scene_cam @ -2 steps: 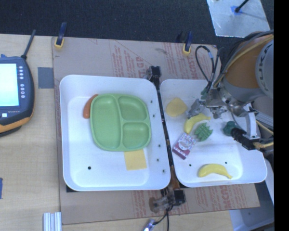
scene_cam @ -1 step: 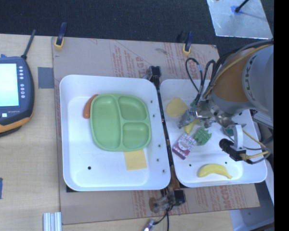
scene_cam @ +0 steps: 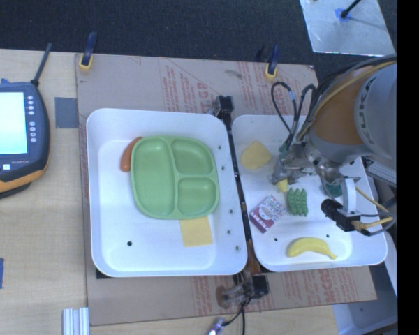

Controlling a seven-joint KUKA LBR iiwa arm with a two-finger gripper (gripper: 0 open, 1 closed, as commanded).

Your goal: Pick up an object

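So the left bin (scene_cam: 105, 187) has a green divided plate (scene_cam: 174, 178) sitting over an orange thing (scene_cam: 127, 155), with a flat yellow square (scene_cam: 196, 232) just below it. The right bin (scene_cam: 363, 257) has a pale yellow lump (scene_cam: 255, 155), a small pink and white packet (scene_cam: 267, 213), a bumpy green block (scene_cam: 297, 202) and a yellow banana (scene_cam: 311, 248) lying along the front edge. The gripper (scene_cam: 286, 176) is low over the right bin between the lump and the green block, with a bit of yellow at its tip, but I can't tell how it's set.
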